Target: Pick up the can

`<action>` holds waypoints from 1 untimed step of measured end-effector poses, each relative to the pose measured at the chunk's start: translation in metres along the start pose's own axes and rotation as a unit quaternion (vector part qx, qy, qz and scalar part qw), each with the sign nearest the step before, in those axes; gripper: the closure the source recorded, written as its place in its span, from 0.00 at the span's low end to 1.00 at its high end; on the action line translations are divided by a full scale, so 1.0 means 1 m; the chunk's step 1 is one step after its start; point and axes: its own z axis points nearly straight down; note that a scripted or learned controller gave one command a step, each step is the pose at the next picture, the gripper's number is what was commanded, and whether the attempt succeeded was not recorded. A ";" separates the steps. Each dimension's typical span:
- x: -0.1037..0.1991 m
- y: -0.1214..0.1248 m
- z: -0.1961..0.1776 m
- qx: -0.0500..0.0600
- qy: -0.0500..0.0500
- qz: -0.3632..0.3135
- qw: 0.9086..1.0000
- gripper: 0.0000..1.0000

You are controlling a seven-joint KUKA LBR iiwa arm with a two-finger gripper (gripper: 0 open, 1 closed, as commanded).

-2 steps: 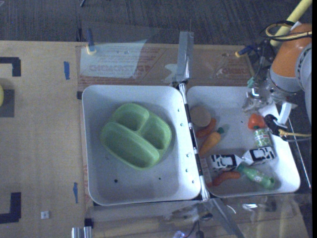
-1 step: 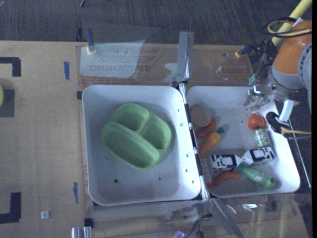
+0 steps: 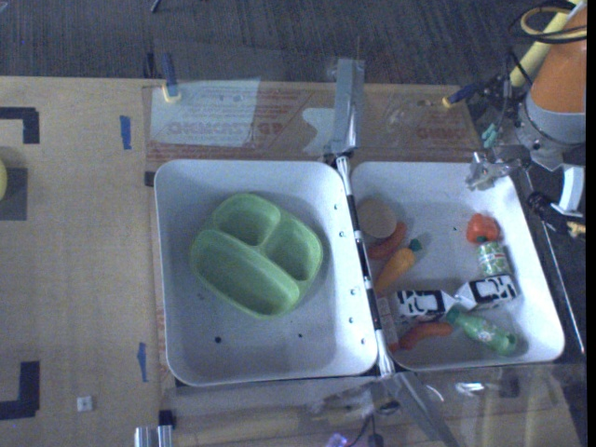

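The gripper (image 3: 486, 168) hangs over the far right corner of the right bin (image 3: 545, 338); whether its fingers are spread or pressed together cannot be determined. The can (image 3: 377, 219) lies at the far left of that bin, just beyond a carrot (image 3: 395, 266). The left bin (image 3: 182, 347) holds a green divided tray (image 3: 256, 254).

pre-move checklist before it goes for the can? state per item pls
1. Target identified: cannot tell. The tan round-topped cylinder at the left wall of the right white bin looks like the can, but the small green-labelled container could be it.
2. Gripper over target: not ok. It sits at the bin's far right corner.
3. Cylinder top free: ok. Nothing lies on it.
4. Side clearance: not ok. An orange sausage-shaped toy lies close beside it.
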 end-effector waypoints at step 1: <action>-0.009 0.000 0.077 0.000 0.001 -0.029 1.000 1.00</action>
